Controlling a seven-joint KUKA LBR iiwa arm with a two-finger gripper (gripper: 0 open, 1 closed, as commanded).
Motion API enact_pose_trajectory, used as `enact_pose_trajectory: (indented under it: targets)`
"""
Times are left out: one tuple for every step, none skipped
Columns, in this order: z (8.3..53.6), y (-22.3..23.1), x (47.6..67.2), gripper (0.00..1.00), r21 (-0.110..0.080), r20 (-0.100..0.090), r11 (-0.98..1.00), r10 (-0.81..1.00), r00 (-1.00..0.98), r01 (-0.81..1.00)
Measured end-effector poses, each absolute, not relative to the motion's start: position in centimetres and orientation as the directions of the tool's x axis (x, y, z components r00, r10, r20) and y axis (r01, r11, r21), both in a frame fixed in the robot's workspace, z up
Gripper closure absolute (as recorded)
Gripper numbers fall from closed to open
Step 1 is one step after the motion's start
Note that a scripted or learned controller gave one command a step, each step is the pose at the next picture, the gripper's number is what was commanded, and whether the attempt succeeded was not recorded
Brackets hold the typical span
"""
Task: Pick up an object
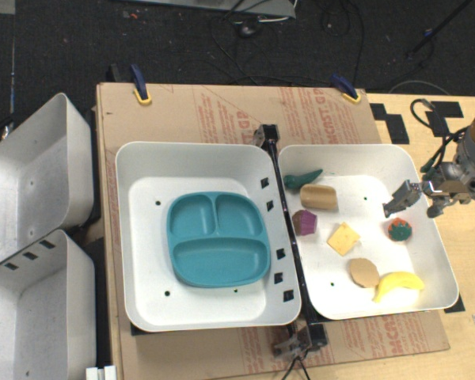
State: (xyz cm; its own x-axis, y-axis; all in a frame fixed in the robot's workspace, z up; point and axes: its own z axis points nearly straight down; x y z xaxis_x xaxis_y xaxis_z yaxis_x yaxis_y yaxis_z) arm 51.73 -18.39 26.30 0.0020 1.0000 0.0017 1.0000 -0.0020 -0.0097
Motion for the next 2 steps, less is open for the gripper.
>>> enact_pose_trajectory:
  targets:
    - [26.8, -18.4, 51.9, 0.0, 0.0, -0.001, 0.001, 1.0, -0.001, 1.0]
    - [22.1, -17.6, 52.1, 0.0, -0.005, 0.001, 0.0, 1.0, 0.0, 1.0]
